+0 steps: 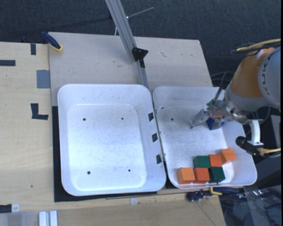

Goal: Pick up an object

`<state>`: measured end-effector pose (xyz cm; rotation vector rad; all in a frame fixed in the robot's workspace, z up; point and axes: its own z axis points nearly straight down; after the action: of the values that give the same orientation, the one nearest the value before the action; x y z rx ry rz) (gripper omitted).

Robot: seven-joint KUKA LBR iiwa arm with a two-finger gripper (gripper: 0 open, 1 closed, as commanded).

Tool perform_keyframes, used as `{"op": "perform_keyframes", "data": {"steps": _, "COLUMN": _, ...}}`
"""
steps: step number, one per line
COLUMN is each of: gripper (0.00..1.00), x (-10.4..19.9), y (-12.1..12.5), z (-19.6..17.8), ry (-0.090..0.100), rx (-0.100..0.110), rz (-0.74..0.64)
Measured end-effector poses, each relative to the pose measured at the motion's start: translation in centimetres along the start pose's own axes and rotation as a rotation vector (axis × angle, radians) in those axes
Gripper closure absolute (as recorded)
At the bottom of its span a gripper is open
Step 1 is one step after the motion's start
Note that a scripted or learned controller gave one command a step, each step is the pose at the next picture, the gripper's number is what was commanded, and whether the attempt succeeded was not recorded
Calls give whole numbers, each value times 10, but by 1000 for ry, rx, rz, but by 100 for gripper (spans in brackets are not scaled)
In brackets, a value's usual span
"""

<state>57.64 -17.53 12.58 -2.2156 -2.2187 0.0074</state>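
My gripper (198,120) hangs low over the upper middle of the right bin (179,102), reaching in from the right below the orange wrist band. A small blue thing (212,123) sits right against the gripper's base; whether it is a block or part of the tool is unclear. Several blocks cluster in the bin's near right corner: an orange block (185,174), a second orange block (202,174), a green block (202,161), another green block (218,173), and more orange ones (228,154). The gripper is well apart from this cluster, up and to its left.
The left bin (68,98) lies beside the right one, its rim touching. A slanted metal rail (125,27) runs from the top down to the gap between the bins. Cables (254,147) hang off the arm by the right bin's edge.
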Motion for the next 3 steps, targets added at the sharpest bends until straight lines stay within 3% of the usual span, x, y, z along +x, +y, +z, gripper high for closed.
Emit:
{"op": "perform_keyframes", "data": {"steps": 1, "gripper": 100, "x": 0, "y": 2, "z": -13, "ry": 0, "rx": -5, "rz": -2}}
{"op": "perform_keyframes", "data": {"steps": 3, "gripper": 100, "x": -2, "y": 0, "z": -109, "ry": -2, "rx": -12, "rz": 0}}
